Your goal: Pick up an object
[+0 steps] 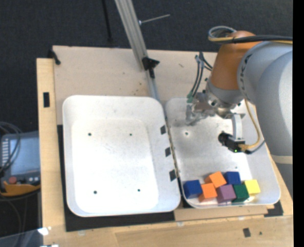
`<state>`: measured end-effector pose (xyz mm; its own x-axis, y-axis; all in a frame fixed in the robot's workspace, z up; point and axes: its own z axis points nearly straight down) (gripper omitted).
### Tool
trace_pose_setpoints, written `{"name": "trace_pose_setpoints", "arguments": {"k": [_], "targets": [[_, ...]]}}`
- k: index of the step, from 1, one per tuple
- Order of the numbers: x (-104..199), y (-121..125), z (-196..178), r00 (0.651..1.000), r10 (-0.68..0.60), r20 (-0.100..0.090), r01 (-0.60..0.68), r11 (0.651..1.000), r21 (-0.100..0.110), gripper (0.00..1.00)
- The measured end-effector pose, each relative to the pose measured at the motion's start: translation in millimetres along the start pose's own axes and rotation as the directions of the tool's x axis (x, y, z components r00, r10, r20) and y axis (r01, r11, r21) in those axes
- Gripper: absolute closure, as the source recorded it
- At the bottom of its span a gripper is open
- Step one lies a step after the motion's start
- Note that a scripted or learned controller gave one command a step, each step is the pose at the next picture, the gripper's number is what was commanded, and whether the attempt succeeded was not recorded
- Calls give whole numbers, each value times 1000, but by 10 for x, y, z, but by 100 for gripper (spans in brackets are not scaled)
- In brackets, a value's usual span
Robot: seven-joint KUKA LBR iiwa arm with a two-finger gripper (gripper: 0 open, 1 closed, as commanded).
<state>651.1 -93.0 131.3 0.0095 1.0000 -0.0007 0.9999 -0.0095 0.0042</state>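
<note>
Several small blocks lie bunched at the near edge of the right bin (203, 148): a blue block (192, 188), two orange blocks (217, 179) (209, 190), a second blue block (233, 178), a purple block (226, 193), a green block (240, 191) and a yellow block (252, 186). My gripper (195, 112) hangs over the far left part of the right bin, well behind the blocks. Nothing shows between its fingers. The arm's grey body and orange band (229, 68) rise behind it.
The left bin (115, 153) sits beside the right one, with a dark divider strip between them. A slanted metal rail (133, 32) stands at the back of the bench. A handheld controller (15, 161) with cables lies off the bench at the left.
</note>
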Motion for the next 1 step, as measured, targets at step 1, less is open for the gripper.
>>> {"name": "trace_pose_setpoints", "arguments": {"k": [1], "targets": [[-12,45,-651,1000,-7,0,7,1000,-4,100]]}}
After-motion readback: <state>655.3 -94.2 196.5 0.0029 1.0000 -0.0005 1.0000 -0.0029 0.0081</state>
